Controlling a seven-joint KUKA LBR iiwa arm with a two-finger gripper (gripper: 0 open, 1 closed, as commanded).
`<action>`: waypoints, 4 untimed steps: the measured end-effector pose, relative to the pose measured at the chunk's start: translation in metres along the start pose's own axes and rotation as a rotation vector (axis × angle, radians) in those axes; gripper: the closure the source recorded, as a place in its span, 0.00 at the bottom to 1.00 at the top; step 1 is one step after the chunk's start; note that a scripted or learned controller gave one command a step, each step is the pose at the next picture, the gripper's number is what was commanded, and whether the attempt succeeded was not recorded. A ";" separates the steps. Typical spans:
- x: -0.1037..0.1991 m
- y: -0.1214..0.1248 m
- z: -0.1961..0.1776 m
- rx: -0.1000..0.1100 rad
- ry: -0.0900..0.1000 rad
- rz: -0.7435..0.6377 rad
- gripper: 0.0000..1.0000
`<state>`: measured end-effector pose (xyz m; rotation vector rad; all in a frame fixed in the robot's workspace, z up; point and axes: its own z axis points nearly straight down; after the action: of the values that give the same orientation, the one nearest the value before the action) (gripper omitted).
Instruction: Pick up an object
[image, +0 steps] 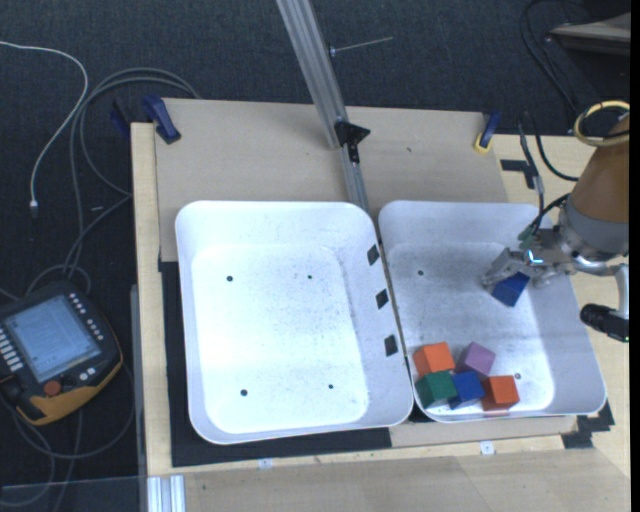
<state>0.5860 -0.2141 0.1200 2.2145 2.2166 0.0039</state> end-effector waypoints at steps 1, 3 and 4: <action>-0.002 -0.001 0.008 0.007 0.004 0.000 0.00; 0.015 0.022 0.009 0.001 0.004 -0.002 1.00; 0.086 0.039 -0.143 -0.003 0.004 -0.005 1.00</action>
<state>0.6240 -0.1279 0.2631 2.2091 2.2223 0.0116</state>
